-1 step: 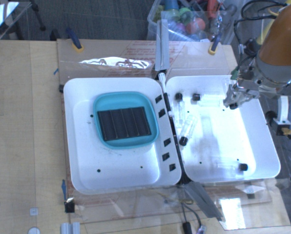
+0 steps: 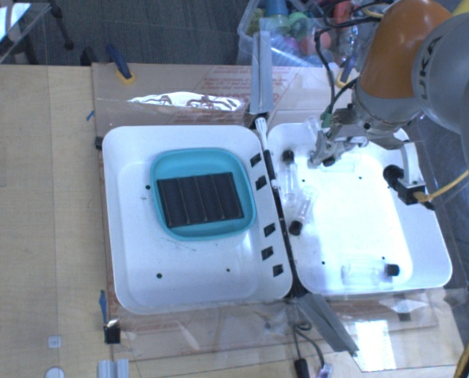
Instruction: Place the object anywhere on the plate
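The grey arm with its orange band (image 2: 408,46) rises closest to the lens, reaching in from the right over the far end of the right-hand shallow white bin (image 2: 433,250). At its tip the two-finger gripper (image 2: 323,156) hangs low over that bin's far left corner. Whether it is apart or together cannot be told from this angle, and nothing is visibly clamped in it.

Just toward the near side of the gripper, a crumpled clear plastic piece (image 2: 295,198) lies against the bin's left wall. A second small clear piece with a black end (image 2: 370,272) rests near the bin's front edge, well apart from the gripper.

In the left-hand shallow white bin (image 2: 132,282) sits a teal square plate with rounded corners (image 2: 165,172). A dark ribbed rectangular slab (image 2: 199,199) lies flat in the plate's middle.
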{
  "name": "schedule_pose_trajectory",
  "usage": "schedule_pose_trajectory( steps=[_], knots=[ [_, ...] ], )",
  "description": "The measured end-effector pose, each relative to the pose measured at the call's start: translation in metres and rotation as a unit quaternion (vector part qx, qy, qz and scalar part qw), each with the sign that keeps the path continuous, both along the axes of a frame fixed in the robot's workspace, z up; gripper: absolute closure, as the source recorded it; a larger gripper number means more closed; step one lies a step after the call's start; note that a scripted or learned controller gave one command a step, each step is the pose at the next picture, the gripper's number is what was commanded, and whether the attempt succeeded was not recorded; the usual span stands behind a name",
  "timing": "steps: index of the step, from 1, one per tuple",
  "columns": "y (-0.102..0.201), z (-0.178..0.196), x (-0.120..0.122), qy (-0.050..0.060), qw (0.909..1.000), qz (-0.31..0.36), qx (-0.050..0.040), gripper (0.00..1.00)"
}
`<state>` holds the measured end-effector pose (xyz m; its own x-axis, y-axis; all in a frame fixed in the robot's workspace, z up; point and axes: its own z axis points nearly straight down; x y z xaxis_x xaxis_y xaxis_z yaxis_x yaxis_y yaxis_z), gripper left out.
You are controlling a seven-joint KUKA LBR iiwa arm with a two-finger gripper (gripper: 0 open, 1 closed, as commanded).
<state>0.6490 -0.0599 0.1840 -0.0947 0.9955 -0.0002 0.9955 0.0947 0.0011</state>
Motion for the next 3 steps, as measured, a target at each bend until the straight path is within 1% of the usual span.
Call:
schedule_pose_trajectory(
  steps=[1,2,3],
  knots=[
    [0.068,0.000,0.018,-0.001,0.9968,0.079,-0.0001,1.00],
    [0.126,0.000,-0.030,0.002,0.9950,0.100,0.0004,1.00],
    [0.126,0.000,-0.030,0.001,0.9951,0.099,0.0003,0.00]
  ],
)
